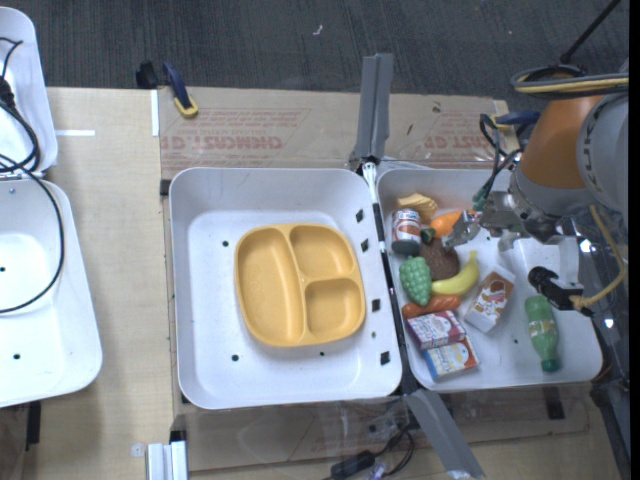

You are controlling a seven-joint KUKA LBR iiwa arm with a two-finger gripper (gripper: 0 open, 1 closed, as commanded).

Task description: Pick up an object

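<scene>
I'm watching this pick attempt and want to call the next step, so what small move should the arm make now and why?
Probably a short, straight descent. The gripper hangs at the top of the cluttered right bin, over the dark brown item beside the banana and the can. I see nothing between its fingers, so no pick has happened yet. Lowering onto the nearest item seems likeliest.

Grey arm (pixel 607 158), orange band, black cables

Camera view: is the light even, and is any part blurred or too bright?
Camera view: light is soft and even, shadows faint; the yellow tray is sharp; the white bin rims look slightly washed out; small items near the gripper are blurry and hard to read.
</scene>
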